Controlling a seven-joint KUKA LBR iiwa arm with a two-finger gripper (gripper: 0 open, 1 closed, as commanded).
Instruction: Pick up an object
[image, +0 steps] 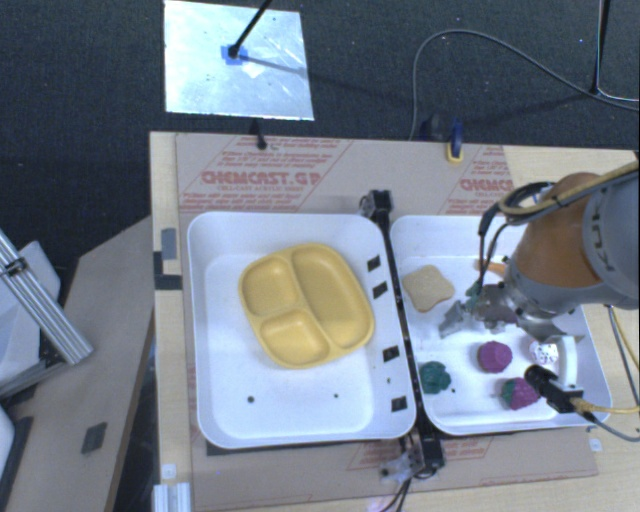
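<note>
Gripper (462, 318) low over right bin (452, 232), metal grey, pointing toward the divider. Finger spread not readable from this angle; nothing visibly held. Grey arm (610, 235) with orange band (550, 240) coming in from the right, black cables looped over the wrist.

Nearest the tool: tan bread-slice piece (428, 287), flat, rounded top, matte, lying just up-left of the gripper, apart from it. Magenta lump (494, 356), rounded and bumpy, just below-right of the tool. Teal-green lump (433, 377), knobbly, near the bin's front left. Second magenta piece (519, 393), berry-like texture, front right, touching a black fitting on the arm. Small white object with dark spots (545, 353) beside the arm body; shape unclear.

Left bin (215, 400): shallow, glossy white plastic, rounded corners. Yellow divided tray (305, 302) at its centre, three compartments, smooth plastic, turned at a slant.

Black clips along the shared rim between bins. Brown cardboard sheet (270, 175) with red print under both bins. Shiny metal plate (238, 60) on dark floor beyond the bench.
</note>
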